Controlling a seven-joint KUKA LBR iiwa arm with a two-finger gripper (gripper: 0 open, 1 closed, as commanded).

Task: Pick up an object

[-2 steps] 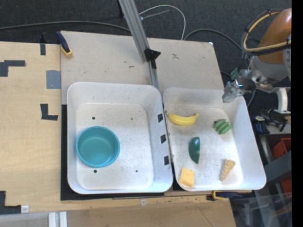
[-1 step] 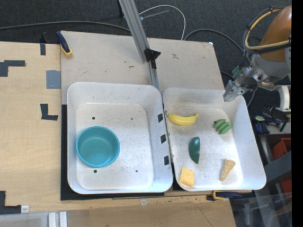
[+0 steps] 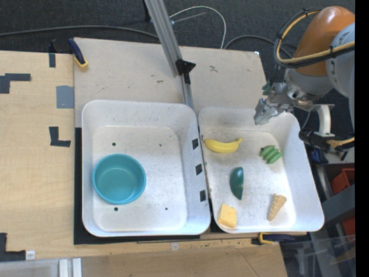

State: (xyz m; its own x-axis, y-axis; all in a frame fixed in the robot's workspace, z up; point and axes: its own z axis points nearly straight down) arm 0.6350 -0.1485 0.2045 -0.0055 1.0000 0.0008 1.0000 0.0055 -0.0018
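Two white bins side by side on the tabletop. Left bin (image 3: 138, 111) holds one teal bowl (image 3: 119, 179) near its front-left corner; the remainder of its floor is bare. Right bin (image 3: 300, 154) holds five items, all well apart from one another: one yellow banana (image 3: 222, 145) near the back-left, curved, lying flat close to the wall the bins share; one green ridged piece (image 3: 270, 153) toward the right wall; one dark green pepper-like item (image 3: 236, 182) mid-floor, standing lengthwise front to back; one yellow wedge (image 3: 228, 216) at the front-left corner, touching or nearly touching the front wall; one tan cone (image 3: 277, 206) toward the front-right, tip pointing at the front edge.

Gripper (image 3: 264, 114) hangs over the back edge of the right bin, near its back-right corner, nothing between the jaws that can be seen. Jaws look narrow but too small and blurred; cannot tell their state. Open floor lies directly below the gripper, between banana and green ridged piece. A grey pole (image 3: 164, 27) slants across the tabletop behind the bins. One blue-and-yellow clamp (image 3: 78, 53) at the board's back-left corner.
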